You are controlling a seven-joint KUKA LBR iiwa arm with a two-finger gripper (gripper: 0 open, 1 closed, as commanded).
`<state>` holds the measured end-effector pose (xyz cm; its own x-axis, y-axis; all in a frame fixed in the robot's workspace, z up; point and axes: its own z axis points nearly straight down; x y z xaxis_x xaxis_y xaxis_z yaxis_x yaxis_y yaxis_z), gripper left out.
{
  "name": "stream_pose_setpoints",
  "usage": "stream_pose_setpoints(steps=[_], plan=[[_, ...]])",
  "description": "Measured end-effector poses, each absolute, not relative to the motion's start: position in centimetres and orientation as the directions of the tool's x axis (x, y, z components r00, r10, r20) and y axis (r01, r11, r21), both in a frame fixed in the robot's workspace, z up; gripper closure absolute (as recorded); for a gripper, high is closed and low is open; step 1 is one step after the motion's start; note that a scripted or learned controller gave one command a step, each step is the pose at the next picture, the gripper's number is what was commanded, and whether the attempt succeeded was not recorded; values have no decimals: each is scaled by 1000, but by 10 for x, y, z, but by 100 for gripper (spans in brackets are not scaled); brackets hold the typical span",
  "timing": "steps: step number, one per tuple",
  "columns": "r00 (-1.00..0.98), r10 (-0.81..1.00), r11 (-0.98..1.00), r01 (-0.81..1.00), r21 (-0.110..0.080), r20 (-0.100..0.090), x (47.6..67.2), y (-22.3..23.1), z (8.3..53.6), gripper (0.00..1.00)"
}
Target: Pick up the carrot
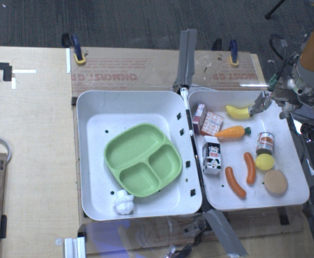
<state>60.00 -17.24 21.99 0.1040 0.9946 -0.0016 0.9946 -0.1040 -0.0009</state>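
Nearest the camera, the left bin (87, 160) holds a green divided plate (142, 159) with a small white crumpled object (123, 202) at its 7 o'clock side, near the front wall.

The right bin (295, 190) carries the working set. Along its near edge lie a tan round disc (276, 182) and two red-orange sausages (235, 182) (249, 168), both laid roughly front to back. Beyond the disc sits a yellow ball (264, 162), touching a small can (265, 142) that stands just behind it. A small milk carton (212, 156) stands toward the bin's left wall.

The carrot (231, 133) lies in the far half of the right bin. Its long axis runs nearly left to right, with the green stem end at 3 o'clock. A pink-and-white snack box (211, 122) lies just beside its tip at 10 o'clock, and a banana (238, 112) lies close behind it at 12 o'clock.

The gripper (262, 103) hangs at the far right of the bin, just beside the banana's right end. Whether its fingers are apart or together cannot be told at this resolution; nothing is seen between them.

From the gripper, the carrot lies toward 8 o'clock, near but apart. The coming move likely calls for travel in that direction and closure across the carrot's short width. The nearby banana and snack box are probable obstructions.
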Motion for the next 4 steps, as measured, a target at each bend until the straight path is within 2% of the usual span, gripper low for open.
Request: stream_pose_setpoints(steps=[1, 2, 3, 4], plan=[[-133, 991, 133, 991, 14, -5, 607, -148, 111, 0], [-190, 982, 190, 981, 24, -9, 614, -146, 107, 0], [-188, 982, 189, 982, 24, -9, 613, -147, 115, 100], [-188, 982, 188, 982, 24, -10, 613, -147, 115, 0]])
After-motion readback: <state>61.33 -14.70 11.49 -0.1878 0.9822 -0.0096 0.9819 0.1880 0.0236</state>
